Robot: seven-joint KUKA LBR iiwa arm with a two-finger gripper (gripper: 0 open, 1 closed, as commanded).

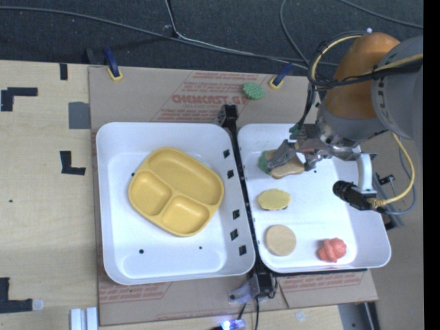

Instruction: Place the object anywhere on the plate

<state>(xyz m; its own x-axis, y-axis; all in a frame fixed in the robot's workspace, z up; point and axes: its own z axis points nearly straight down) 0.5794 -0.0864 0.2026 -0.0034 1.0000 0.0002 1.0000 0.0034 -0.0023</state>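
Gripper low over the right bin's upper left corner — you can't tell how its jaws stand.

Under it lies a tan piece touching a green piece, both half hidden by the fingers. Down the bin's left side you've got a yellow-green round, then a beige disc; a red lump sits near the lower right corner. The yellow plate, three compartments, rests mid left bin. A green bit lies on the cardboard, whose red print is too faint to read.
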